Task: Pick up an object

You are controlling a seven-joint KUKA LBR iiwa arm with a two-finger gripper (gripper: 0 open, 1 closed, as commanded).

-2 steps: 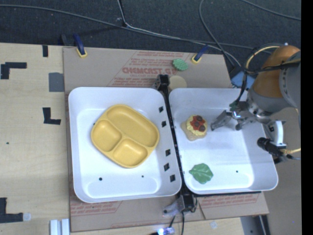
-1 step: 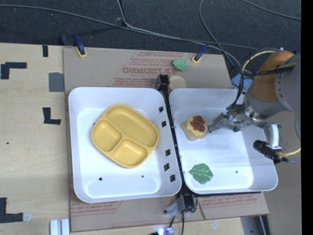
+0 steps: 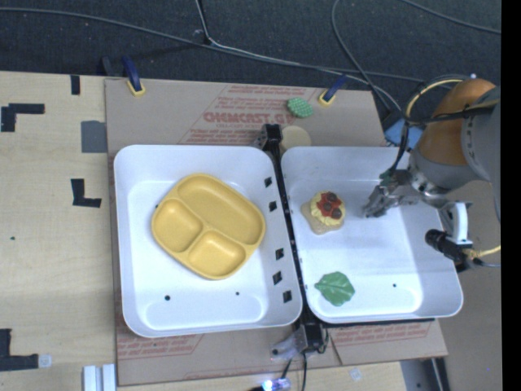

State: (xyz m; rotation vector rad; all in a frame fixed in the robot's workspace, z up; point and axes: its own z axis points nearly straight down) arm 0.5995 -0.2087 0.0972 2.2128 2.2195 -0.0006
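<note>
- Progress: nothing is lifted yet. The gripper (image 3: pixel 376 204) hangs low over the right bin (image 3: pixel 407 251), and no object sits between its fingers, so the whole pick appears to remain: approach, close, raise.
- Tool state: the dark fingers blur together from this angle; whether they stand wide or narrow cannot be told.
- Nearest candidate: the small tart-like toy (image 3: pixel 326 211), pale base with a red topping, lies on the floor of the right bin, near the gripper on its left and apart from it.
- Orientation of the toy: roughly round, red top facing up; no clear long axis or pointing direction can be read.
- Other objects, relative to the toy: a green leaf-shaped piece (image 3: pixel 334 287) lies below it in the same bin; a yellow divided plate (image 3: pixel 208 225) rests well to its left in the left bin (image 3: pixel 138 169).
</note>
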